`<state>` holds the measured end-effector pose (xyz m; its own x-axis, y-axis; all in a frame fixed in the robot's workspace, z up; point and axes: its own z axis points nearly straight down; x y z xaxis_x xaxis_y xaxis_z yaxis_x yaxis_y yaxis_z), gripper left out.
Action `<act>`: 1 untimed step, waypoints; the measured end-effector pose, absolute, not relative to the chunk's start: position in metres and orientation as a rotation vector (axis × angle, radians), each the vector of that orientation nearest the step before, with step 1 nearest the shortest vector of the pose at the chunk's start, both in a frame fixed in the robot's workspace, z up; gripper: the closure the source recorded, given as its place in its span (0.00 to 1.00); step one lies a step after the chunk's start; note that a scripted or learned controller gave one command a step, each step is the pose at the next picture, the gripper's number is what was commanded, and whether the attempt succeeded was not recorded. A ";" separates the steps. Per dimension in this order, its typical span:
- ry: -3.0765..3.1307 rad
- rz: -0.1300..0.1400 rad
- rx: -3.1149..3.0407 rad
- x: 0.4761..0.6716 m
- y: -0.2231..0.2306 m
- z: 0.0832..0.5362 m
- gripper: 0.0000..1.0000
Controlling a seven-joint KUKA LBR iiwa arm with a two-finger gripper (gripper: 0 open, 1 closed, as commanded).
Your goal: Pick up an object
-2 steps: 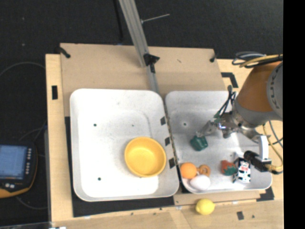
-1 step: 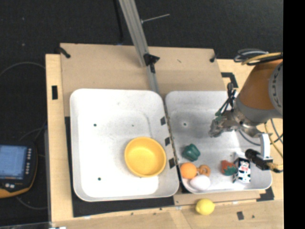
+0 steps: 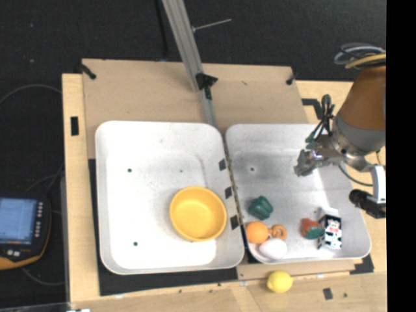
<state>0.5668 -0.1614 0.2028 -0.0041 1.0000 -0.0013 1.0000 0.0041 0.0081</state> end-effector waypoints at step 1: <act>2.224 0.001 2.216 0.572 -0.169 0.247 1.00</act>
<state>0.5723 -0.1686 0.2472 -0.0036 1.0000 -0.0011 1.0000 0.0036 0.0017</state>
